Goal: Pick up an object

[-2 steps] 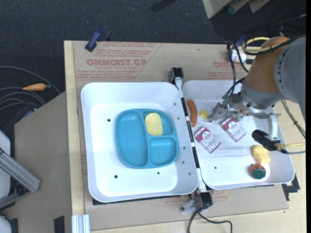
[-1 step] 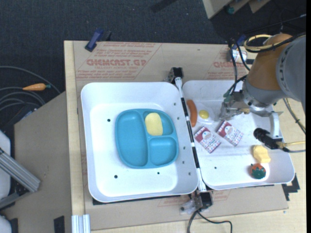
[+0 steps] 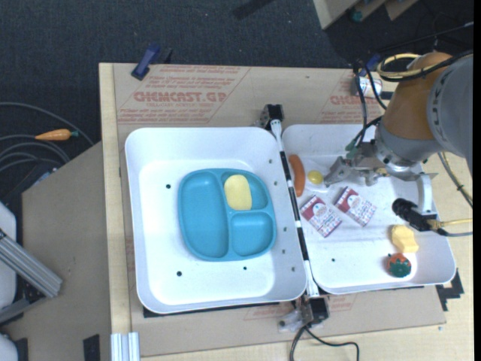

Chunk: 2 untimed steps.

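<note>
Gripper (image 3: pixel 347 169) hangs over the far part of the right bin (image 3: pixel 443 265), reaching in from the right under the grey arm (image 3: pixel 451 111) with its orange band (image 3: pixel 406 107); you cannot tell from this angle whether the claw is apart or together, and nothing shows between it. Just left of it you see a small yellow ball (image 3: pixel 315 177) and, beside the bin's left wall, an orange sausage-shaped piece (image 3: pixel 297 173). Nearer to you lie two red-and-white packets (image 3: pixel 322 216), side by side in the middle of that bin, the right-hand one (image 3: pixel 355 206) close under the wrist. Toward the near right corner sit a yellow block (image 3: pixel 404 238) and, just in front of it, a red and green toy (image 3: pixel 398 265). In the left bin (image 3: pixel 150 277) you see a blue divided plate (image 3: pixel 225 213) with a pale yellow object (image 3: pixel 238 192) resting in its far right compartment
</note>
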{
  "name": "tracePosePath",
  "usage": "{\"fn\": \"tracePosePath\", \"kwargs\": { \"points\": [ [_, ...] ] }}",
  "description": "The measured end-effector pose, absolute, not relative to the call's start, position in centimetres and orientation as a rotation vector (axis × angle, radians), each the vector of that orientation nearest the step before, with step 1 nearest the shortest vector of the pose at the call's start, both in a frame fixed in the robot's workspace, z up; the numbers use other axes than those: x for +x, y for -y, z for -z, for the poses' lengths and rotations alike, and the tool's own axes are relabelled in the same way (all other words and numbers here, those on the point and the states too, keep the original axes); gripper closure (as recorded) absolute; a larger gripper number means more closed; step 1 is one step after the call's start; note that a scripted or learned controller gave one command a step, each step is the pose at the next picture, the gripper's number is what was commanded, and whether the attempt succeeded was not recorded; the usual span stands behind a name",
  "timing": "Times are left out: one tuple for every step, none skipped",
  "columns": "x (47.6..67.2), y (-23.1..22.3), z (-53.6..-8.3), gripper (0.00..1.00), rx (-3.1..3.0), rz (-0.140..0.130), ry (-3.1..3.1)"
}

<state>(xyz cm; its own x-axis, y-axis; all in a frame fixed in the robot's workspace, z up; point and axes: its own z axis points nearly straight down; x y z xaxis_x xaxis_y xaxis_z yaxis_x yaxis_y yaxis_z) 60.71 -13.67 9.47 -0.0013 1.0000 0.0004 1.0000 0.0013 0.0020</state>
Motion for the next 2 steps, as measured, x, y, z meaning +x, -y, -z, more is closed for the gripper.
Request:
{"fn": "tracePosePath", "kwargs": {
  "points": [
    [66.0,10.2,-8.5,0.0,2.219,-0.002,-2.222],
    [66.7,9.2,-8.5,0.0,2.219,-0.001,-2.221]
  ]
}}
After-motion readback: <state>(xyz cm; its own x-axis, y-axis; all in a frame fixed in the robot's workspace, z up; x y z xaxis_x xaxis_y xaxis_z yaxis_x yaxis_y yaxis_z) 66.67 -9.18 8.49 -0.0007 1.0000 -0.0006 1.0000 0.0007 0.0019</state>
